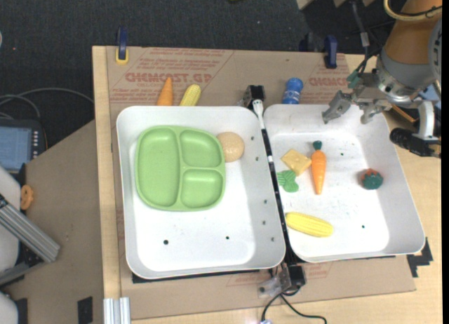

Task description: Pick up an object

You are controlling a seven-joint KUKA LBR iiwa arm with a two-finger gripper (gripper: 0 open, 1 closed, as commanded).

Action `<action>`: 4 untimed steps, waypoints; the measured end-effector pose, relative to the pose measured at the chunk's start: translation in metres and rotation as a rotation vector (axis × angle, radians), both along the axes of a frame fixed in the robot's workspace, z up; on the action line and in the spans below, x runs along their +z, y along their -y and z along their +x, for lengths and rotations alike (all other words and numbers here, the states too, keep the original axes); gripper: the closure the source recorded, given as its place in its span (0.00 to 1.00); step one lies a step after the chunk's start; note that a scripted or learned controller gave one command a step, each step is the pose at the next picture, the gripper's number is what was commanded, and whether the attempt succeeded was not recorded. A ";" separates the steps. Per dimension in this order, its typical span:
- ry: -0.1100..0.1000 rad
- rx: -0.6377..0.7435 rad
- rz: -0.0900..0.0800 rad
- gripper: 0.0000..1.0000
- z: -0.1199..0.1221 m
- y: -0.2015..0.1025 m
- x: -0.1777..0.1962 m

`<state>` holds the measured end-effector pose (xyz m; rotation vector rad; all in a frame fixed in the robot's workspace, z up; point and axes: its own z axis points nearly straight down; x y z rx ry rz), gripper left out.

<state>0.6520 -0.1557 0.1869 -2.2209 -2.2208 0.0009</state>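
The gripper (353, 108) hangs over the right bin's (400, 196) far edge, fingers spread wide, gripping nothing, touching nothing.

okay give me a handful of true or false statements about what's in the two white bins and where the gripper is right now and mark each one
1. The green divided plate lies in the left bin. True.
2. The carrot lies in the left bin. False: it lies in the right bin, beside the yellow wedge.
3. The gripper is over the far edge of the right bin with its fingers open and nothing between them. True.
4. The corn cob sits on the green plate. False: it lies on the right bin's floor, near its front.
5. A beige round item rests beside the plate's right edge. True.
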 end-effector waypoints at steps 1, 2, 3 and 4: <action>-0.009 0.002 0.003 0.00 -0.014 -0.026 -0.106; 0.003 0.002 0.000 1.00 -0.011 -0.024 -0.089; 0.011 -0.001 -0.004 1.00 -0.004 0.002 0.013; -0.005 -0.002 0.002 1.00 -0.046 0.004 -0.022</action>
